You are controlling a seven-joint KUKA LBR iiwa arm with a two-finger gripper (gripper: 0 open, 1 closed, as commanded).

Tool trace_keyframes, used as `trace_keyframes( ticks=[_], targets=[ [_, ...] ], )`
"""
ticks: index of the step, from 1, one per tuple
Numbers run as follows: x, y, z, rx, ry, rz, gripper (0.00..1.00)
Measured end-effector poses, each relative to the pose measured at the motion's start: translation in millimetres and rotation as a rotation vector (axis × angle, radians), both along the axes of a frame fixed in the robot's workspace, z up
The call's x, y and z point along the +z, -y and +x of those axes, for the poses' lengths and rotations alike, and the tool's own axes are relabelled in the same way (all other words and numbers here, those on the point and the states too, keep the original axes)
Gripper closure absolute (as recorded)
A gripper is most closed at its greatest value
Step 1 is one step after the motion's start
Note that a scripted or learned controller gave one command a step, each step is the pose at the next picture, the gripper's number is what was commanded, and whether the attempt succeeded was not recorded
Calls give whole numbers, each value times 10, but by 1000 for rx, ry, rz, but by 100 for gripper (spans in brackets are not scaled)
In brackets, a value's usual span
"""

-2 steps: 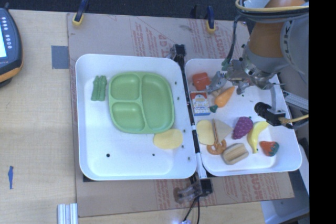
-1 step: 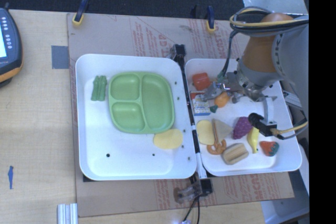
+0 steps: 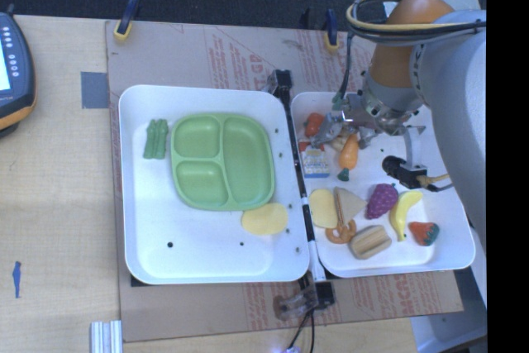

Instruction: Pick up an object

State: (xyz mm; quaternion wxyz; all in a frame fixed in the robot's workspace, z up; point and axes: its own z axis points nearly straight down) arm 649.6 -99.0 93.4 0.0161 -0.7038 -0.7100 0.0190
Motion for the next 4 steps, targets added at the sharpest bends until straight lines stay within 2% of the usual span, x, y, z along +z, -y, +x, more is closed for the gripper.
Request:
trace_keyframes(
  ticks=[1,2,3,4],
  targets=[
    [1061,-231,87,-2,57,4,0],
    [332,515,-472,-12,38,2,0],
    [21,201,-164,-1,48,4,0],
    [-25,118,-1052,-6,38,6,0]
  ],
)
